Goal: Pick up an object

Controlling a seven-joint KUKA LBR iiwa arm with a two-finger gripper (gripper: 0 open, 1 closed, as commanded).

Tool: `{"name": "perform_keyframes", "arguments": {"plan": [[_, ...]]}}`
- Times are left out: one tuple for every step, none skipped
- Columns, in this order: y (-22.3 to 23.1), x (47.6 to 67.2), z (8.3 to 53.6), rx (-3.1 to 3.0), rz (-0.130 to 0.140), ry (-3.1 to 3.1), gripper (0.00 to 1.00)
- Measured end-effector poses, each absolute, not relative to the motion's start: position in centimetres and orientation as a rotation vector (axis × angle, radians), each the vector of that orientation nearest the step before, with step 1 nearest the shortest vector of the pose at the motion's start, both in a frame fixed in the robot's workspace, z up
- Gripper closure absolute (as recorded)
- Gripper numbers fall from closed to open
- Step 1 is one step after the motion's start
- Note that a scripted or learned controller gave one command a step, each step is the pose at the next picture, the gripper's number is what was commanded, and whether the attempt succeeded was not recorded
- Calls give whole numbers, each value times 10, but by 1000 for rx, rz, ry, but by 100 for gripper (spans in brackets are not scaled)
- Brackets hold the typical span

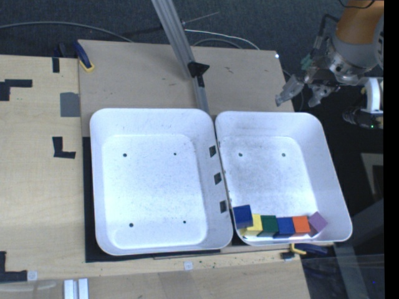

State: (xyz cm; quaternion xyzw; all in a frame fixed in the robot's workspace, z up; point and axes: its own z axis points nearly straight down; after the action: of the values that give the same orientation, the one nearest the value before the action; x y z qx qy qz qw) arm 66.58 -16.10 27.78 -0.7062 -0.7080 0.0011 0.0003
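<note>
Several small blocks lie in a row along the near wall of the right bin (324,148): a blue block (242,215) on top of a yellow one (252,227), then green (269,223), blue (285,225), orange (300,224) and purple (317,221). My gripper (303,94) hangs above the bench just beyond the right bin's far right corner, well away from the blocks. Its fingers are spread apart and nothing sits between them.
The left bin (100,167) stands beside the right one. A slanted metal pole (177,36) with a black clamp rises from behind the bins. Cables trail across the dark floor at the back. A blue-and-yellow clip (84,56) sits at the board's far left corner.
</note>
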Motion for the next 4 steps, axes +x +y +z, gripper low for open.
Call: {"name": "perform_keyframes", "arguments": {"plan": [[-195, 520, 218, -2222, 9, -2212, 0], [-140, 536, 346, -2220, -8, -2232, 0], [-118, 562, 363, -2218, -2, -2228, 0], [-167, 632, 471, -2227, -6, -2230, 0]]}}
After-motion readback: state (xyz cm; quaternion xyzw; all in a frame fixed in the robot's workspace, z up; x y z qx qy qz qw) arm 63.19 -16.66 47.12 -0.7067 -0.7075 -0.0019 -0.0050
